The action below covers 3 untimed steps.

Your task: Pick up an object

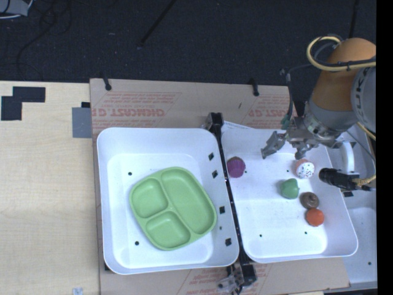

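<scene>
The right bin holds several small objects: a purple ball near its left wall, a white speckled ball, a green lump, a brown ring-shaped piece and an orange ball. My gripper hangs over the far part of this bin, up and to the left of the speckled ball and to the right of the purple ball. Its fingers are spread open with nothing between them.
A green divided plate lies in the left bin. A black divider runs between the bins. A black fitting juts in at the right bin's right rim, close to the speckled ball.
</scene>
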Available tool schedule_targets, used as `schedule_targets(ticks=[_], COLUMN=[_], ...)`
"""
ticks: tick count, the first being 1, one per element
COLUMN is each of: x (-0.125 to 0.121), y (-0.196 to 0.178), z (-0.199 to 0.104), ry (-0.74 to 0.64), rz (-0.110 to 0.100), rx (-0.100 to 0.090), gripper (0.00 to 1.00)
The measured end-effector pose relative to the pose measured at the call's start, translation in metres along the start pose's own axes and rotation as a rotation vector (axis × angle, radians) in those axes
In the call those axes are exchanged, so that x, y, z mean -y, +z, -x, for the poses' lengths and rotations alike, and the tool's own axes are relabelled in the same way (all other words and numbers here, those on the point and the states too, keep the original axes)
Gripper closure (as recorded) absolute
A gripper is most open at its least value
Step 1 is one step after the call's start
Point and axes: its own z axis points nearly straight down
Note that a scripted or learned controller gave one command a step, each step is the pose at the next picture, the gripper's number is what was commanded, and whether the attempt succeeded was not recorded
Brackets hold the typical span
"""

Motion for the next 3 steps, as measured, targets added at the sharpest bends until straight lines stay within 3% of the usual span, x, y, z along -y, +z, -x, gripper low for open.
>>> schedule_targets(ticks=[1, 3], x=[-0.003, 0.005], y=[-0.009, 0.103], z=[0.000, -0.002], ry=[-0.002, -0.002], rz=[0.015, 0.010], rx=[0.002, 0.001], gripper=[0.00, 0.00])
